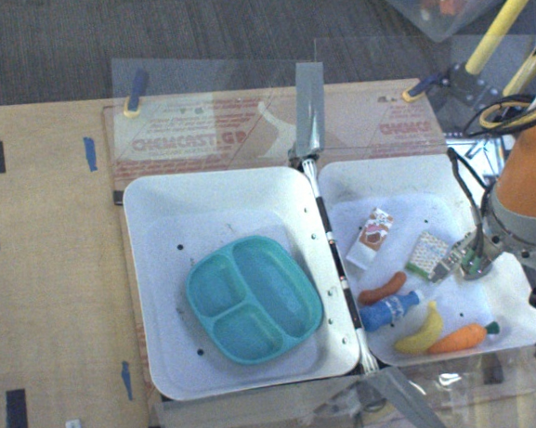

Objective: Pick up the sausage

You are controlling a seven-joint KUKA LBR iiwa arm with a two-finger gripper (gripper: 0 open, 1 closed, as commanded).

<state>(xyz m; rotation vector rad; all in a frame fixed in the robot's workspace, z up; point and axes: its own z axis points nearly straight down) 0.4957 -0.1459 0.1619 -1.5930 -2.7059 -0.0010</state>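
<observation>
The sausage (pixel 383 289) was a short, reddish-orange link, slightly curved, lying in the right bin (pixel 434 194) well left of the tool (pixel 470 261) and a little below it. A blue bottle (pixel 388 311) lay just under it, with a banana (pixel 422 331) and a carrot (pixel 462 337) beyond. A small carton (pixel 372 234) and a patterned packet (pixel 428 255) sat nearer the tool, whose opening I could not tell. The left bin (pixel 156 218) held a teal tray (pixel 252 298).

bench (pixel 52 302) bears two white bins (pixel 161 264) (pixel 433 180), touching.
</observation>
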